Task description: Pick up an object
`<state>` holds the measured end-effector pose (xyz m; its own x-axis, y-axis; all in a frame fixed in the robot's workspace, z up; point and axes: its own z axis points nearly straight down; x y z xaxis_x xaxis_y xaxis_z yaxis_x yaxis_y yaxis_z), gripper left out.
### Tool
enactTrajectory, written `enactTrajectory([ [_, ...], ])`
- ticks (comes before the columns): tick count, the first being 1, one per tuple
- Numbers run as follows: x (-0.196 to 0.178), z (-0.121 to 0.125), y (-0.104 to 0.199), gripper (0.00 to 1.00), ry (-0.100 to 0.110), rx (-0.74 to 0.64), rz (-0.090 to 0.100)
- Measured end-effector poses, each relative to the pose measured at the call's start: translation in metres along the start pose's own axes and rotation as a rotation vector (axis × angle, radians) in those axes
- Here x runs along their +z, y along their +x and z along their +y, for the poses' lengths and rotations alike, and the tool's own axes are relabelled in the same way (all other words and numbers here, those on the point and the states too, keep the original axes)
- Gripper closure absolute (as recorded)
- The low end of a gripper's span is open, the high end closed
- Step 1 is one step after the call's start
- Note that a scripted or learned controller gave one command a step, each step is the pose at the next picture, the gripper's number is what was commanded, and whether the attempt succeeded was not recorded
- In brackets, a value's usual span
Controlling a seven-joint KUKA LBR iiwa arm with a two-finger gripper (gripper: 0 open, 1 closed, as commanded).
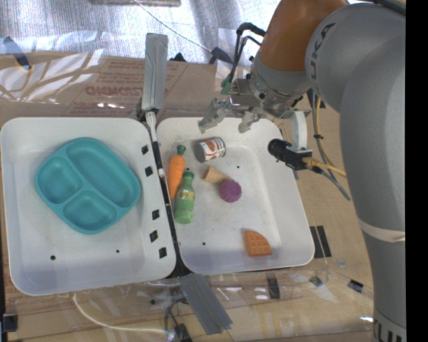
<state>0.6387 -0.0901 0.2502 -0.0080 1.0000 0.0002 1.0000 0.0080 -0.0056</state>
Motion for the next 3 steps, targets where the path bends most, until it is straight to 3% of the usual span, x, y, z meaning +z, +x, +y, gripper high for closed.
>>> enactTrajectory([
  [1,0.149,0.007,-0.041,0.00,0.005,-0.108,0.002],
  [2,0.137,0.008,-0.042,1.00,0.003,-0.112,0.000],
  [3,0.031,0.019,0.024,1.00,-0.007,-0.442,-0.003],
])
